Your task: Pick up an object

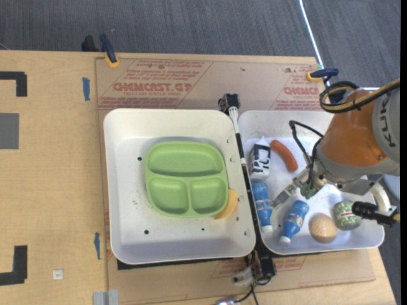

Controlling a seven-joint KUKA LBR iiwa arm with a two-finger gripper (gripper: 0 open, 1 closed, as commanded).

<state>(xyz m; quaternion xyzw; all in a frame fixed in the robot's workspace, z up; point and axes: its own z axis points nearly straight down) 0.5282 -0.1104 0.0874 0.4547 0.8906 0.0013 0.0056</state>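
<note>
The right bin (pixel 277 117) holds several small objects. A red sausage (pixel 283 154) lies near its back, beside a black-and-white can (pixel 260 159). One blue bottle (pixel 261 202) lies along the bin's left wall, and a second blue bottle (pixel 294 218) lies tilted near the front. At the front right sit a tan egg-shaped piece (pixel 323 227) and a green patterned can (pixel 346 215). My gripper (pixel 294 190) is low inside this bin, just above the upper end of the second blue bottle. I see nothing held in it.
The left bin (pixel 121 170) holds a green divided plate (pixel 186 178) with a yellow banana (pixel 227 206) at its lower right corner. Clamps (pixel 109 49) pin the cardboard base at the back. A white cable (pixel 305 18) runs in from the top right.
</note>
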